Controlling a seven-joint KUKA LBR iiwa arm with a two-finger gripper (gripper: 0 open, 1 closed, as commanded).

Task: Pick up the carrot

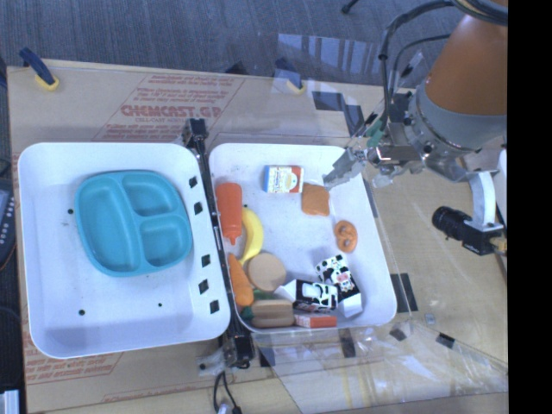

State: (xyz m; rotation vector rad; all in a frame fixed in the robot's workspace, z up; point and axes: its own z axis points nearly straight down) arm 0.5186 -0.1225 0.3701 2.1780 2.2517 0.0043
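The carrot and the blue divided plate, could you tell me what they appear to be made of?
The carrot looks like moulded plastic toy food: uniform orange, smooth, faintly glossy, though foam or rubber cannot be excluded. The blue divided plate looks like hard matte plastic: one even turquoise colour, with rounded moulded compartment ridges and soft highlights.

A tan worktop (431, 257) covered in printed cardboard carries two shallow white bins touching side by side. The left bin (43, 257) sits toward nine o'clock, the right bin (366, 231) at centre. A blue and yellow clamp (39, 69) grips the edge at ten o'clock.
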